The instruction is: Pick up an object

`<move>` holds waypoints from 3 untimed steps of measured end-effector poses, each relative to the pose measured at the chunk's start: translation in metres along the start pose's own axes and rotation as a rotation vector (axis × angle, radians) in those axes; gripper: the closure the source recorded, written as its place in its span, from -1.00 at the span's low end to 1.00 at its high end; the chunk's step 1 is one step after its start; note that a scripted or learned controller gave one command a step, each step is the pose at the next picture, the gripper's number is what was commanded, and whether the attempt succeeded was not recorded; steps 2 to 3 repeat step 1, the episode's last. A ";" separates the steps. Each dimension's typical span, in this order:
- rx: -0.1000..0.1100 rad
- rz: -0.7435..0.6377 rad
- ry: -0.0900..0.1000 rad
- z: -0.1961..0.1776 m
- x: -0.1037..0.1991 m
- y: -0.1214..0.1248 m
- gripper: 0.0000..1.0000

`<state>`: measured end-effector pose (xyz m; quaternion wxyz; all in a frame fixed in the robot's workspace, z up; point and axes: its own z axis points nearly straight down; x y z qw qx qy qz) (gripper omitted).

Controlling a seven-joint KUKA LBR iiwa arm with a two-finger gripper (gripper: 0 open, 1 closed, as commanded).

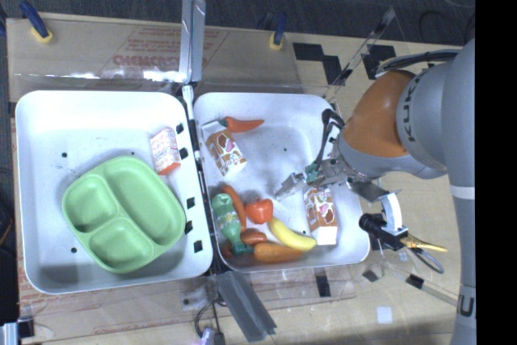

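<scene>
the arm (420, 125) reaches in from the right and its end effector (311, 174) sits low in the right bin (275, 105), just above the upper end of a small carton (321, 216) that lies near the bin's right wall; a thin metal finger (287, 186) slants out to the left, but whether the end effector is released or clenched i cannot tell, and nothing is plainly seen between its parts.

the nearest candidate, in my judgement, is that small carton; a banana (291, 235) lies just beside its lower left, with a tomato (259, 211), a carrot (277, 253) and a green bottle (227, 220) crowded along the bin's lower left; a second carton (225, 152) and another carrot (242, 124) lie well apart toward the top.

to do the step well: centre over the carton's body rather than its top edge; turn the wrist so the closing line crosses the carton's narrow width; come down straight, staying off the banana and the bin wall; close firmly, since a thin carton may crush or slip; lift slowly and check it rises with the tool.

the left bin (48, 125) holds a green divided plate (121, 212) and a third carton (164, 150); neither matters here.
</scene>
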<state>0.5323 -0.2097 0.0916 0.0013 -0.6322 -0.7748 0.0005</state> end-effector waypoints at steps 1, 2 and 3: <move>0.000 0.076 0.000 0.000 0.011 -0.055 -1.00; 0.000 0.076 0.000 0.000 0.011 -0.055 -1.00; 0.000 0.076 0.000 0.000 0.011 -0.055 -1.00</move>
